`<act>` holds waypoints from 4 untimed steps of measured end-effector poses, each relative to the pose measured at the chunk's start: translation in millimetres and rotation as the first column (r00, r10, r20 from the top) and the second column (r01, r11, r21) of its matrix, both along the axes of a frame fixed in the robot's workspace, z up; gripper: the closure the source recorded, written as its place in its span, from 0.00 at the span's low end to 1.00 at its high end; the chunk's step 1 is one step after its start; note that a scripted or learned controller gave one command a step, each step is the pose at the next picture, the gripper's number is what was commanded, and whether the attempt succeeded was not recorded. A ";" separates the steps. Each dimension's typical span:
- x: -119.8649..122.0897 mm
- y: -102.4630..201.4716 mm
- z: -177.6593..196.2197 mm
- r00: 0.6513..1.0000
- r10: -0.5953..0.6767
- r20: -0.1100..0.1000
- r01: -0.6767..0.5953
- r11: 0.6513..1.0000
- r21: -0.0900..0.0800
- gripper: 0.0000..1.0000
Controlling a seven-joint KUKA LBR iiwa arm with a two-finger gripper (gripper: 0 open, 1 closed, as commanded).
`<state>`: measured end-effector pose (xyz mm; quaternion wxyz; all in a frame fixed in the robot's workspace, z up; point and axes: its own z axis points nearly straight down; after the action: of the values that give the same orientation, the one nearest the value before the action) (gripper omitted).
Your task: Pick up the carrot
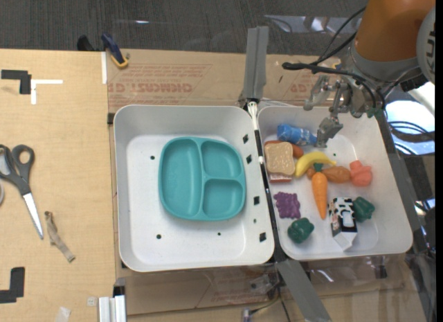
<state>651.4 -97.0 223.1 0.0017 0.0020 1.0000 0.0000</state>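
Gripper (331,128) hangs over the back of the right bin (391,175), above the blue item (295,133) and the banana (313,163). Can't tell from this angle whether the claw is apart or together; nothing visibly between it. Orange band of the arm (394,16) is at the top right corner.

Carrot (319,192) lies in the middle of the right bin, leafy end toward the back, tip pointing to the front, well clear of the gripper. Just beside it: banana at the back end, an orange-brown piece (337,173) to the right, purple grapes (288,205) to the left, milk carton (343,222) to the front right. Also in that bin: toast slice (279,161), green pepper (300,230), broccoli (363,208), pinkish-orange item (360,174) (can't identify it).

Left bin (131,175) holds a teal divided plate (203,179), lying flat near its centre.

Scissors (21,182) are on the bench (55,127), left of both bins.
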 end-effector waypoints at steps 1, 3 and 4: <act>-42.3 -9.2 -130.2 0.997 0.072 0.000 -0.072 0.997 -0.001 0.00; -139.3 -59.2 -131.1 0.941 0.339 -0.002 -0.339 0.941 0.000 0.00; -137.6 -57.8 -121.6 0.940 0.342 0.001 -0.342 0.940 -0.001 1.00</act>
<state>513.8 -154.8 101.5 0.0023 -0.1719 0.9851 0.0002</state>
